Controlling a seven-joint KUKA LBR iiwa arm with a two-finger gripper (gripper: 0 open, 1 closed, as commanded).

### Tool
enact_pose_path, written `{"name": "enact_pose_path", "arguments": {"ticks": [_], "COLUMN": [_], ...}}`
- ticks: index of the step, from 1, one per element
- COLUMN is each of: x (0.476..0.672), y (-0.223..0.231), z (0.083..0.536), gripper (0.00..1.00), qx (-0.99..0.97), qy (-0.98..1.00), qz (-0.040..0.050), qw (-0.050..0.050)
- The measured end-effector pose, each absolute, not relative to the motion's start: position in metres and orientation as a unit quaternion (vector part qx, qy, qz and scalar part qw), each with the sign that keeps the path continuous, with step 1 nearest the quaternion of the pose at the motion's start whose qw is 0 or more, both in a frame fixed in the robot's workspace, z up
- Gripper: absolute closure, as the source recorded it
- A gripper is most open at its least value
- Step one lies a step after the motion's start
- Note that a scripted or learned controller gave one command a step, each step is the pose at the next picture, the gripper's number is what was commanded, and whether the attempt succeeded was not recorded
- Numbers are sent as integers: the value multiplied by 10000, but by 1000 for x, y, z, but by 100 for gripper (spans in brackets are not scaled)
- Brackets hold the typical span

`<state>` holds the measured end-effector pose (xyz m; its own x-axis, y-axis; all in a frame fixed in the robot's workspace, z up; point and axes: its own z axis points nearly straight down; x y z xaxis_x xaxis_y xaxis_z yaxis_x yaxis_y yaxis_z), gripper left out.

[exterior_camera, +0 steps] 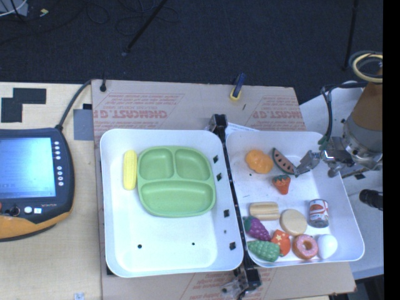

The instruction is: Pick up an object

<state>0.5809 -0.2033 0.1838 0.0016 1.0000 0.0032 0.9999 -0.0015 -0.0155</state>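
The gripper [305, 164] hovered just right of the watermelon slice [283, 160], fingers apart on nothing. With the strawberry [282, 184] right below the slice, a descent could clip both and knock the slice away from the fingers.

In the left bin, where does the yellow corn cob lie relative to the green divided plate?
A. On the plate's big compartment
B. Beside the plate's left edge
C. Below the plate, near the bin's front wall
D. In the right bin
B: the yellow corn cob lies on the bin floor just left of the green divided plate.
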Motion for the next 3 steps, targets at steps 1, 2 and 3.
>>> {"name": "enact_pose_path", "arguments": {"ticks": [1,2,3], "x": [584,586,590], "y": [-203,-211,-214], "z": [193,143,117], "gripper": [0,0,0], "qx": [-7069,-7065,-7066], "qy": [-7073,-7077,-7076], "qz": [3,13,-28], "qw": [3,22,-77]}}
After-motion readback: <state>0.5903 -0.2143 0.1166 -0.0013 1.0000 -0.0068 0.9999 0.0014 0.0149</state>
